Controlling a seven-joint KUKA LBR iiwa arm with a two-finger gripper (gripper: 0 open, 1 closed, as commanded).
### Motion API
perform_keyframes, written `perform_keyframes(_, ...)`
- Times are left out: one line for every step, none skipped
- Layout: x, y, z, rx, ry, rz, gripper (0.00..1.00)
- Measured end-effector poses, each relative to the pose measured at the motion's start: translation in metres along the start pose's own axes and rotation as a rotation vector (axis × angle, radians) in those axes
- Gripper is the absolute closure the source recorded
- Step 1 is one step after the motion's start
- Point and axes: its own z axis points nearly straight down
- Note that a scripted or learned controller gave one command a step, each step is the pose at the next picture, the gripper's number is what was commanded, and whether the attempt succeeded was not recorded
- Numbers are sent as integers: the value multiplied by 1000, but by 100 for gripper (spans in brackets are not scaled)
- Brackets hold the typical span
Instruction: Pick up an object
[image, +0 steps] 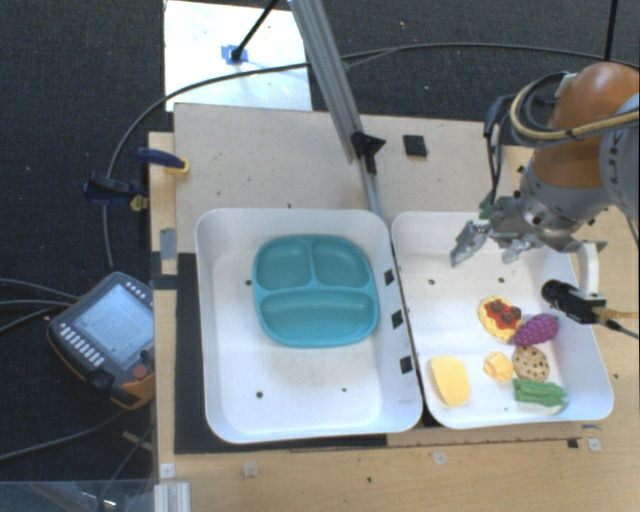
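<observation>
You see the arm (585, 120) reaching in from the right, its orange band above the wrist, with the pincer (490, 245) hanging over the upper part of the right bin (430, 300). Its two fingers (466, 242) are spread apart with nothing between them, so the pincer is open and grips no object.

The things you could pick all lie in the lower right part of that same bin, well below and to the right of the pincer. There is a toy pizza slice (499, 317) with red topping, and just beside it on the right a purple grape bunch (537, 328). Below those sit a small yellow piece (498, 365) and a chocolate-chip cookie (531, 363), close to one another. A green bean-like vegetable (541, 394) lies below the cookie near the bin's lower right corner. A yellow cheese wedge (451, 380) lies to the left of this group, a little apart from it.

In the left bin (230, 350) you see a teal divided plate (315, 290) with three compartments, lying flat in the upper middle of the bin.

On the worktop (260, 150) behind the bins a grey pole (335, 85) slants down toward the gap between the bins. A handheld controller (105, 335) lies off to the left of the worktop.
</observation>
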Motion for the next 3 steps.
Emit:
perform_keyframes(0,3,-8,-13,-1,-2,0)
perform_keyframes(4,-3,51,-10,-1,0,0)
perform_keyframes(-6,-6,105,-10,-1,1,0)
